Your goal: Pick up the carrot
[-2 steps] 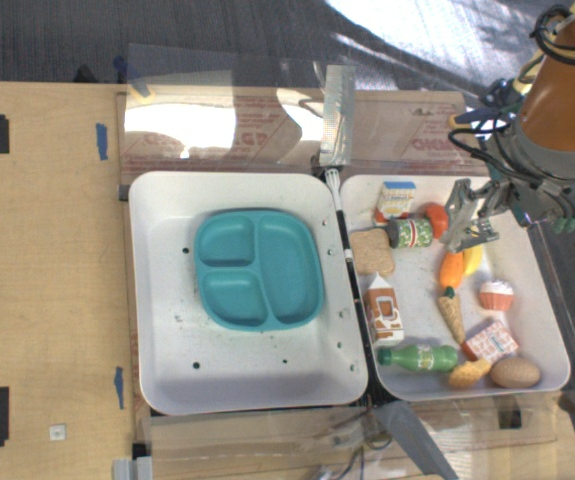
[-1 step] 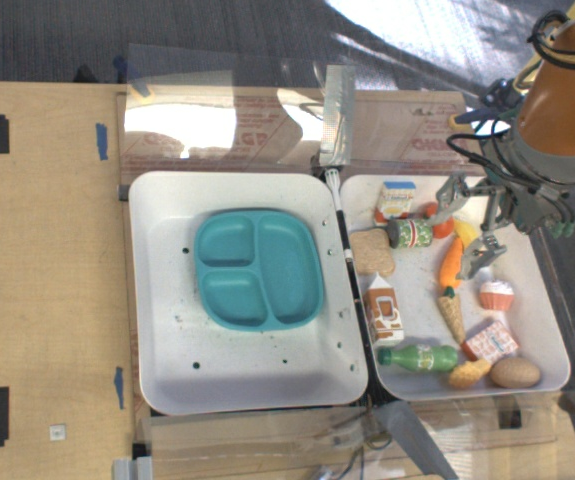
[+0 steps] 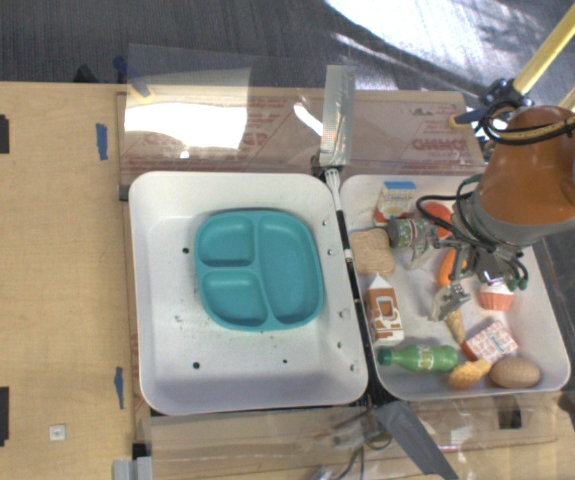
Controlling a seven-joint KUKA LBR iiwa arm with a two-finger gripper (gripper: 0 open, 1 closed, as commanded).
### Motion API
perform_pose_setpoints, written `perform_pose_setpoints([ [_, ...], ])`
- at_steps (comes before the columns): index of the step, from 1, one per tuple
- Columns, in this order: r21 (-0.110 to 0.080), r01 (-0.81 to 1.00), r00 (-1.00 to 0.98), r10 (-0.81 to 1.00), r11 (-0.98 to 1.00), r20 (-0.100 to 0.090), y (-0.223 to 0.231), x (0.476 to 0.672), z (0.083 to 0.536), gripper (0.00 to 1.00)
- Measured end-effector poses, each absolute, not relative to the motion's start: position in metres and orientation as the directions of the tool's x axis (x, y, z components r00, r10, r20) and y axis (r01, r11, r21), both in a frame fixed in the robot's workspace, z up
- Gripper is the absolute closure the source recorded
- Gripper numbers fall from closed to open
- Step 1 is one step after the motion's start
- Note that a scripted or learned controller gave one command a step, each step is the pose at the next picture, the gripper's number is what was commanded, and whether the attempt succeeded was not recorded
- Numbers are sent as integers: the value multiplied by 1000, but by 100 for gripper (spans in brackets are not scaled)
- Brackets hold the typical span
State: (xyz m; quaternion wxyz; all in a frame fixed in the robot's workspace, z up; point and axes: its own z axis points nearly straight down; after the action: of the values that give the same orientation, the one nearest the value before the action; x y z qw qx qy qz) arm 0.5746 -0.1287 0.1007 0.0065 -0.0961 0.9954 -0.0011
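The carrot [image 3: 449, 265] is a thin orange stick lying roughly upright in the middle of the right bin [image 3: 552, 318]. My gripper [image 3: 454, 291] hangs low over that bin, under the orange band of the arm, with its metal tip right at the carrot's near end. The wrist and its black cables cover the carrot's far end. Whether the gripper touches the carrot is unclear from this angle.
Around the carrot lie a small can [image 3: 407, 232], a tan bread slice [image 3: 372, 251], a milk carton [image 3: 382, 308], a green bottle [image 3: 419, 357], a pink checked box [image 3: 491, 340] and a potato [image 3: 515, 372]. A teal divided plate [image 3: 259, 268] sits in the left bin [image 3: 157, 298].
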Motion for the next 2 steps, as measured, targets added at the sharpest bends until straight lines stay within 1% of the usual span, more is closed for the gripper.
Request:
perform_pose_setpoints([
  [1, -3, -191, -981, -191, 982, -15, -127, 575, 109, 100],
  [2, -10, -284, -958, -285, 959, -18, -153, 568, 265, 100],
])
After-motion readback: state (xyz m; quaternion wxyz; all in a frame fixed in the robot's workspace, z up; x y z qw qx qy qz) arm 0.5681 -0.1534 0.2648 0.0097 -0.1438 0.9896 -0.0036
